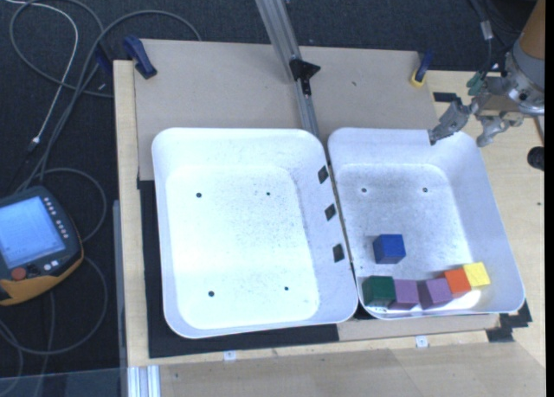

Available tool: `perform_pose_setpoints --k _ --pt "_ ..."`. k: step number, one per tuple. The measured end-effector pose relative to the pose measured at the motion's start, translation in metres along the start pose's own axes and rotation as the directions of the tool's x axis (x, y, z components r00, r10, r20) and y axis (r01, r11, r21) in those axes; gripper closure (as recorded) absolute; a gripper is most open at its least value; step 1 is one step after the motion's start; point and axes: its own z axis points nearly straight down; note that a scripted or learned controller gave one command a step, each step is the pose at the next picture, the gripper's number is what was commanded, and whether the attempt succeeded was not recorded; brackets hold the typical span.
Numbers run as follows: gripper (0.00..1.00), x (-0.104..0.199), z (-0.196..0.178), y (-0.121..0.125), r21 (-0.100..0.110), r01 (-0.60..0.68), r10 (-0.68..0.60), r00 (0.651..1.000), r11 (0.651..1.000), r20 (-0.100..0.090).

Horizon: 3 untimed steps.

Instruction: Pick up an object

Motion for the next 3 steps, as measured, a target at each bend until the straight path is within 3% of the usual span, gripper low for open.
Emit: perform_pose_setpoints --k 1,2,3 --pt "0.00 0.033 0.164 -0.065 0.009 -0.001 0.001 1.000 1.000 -0.004" --pt "0.00 0.077 0.160 -0.129 0.005 0.000 0.000 1.000 1.000 -0.005" --pt "1.00 0.075 0.149 -0.125 -0.006 -0.001 0.001 1.000 1.000 0.000"
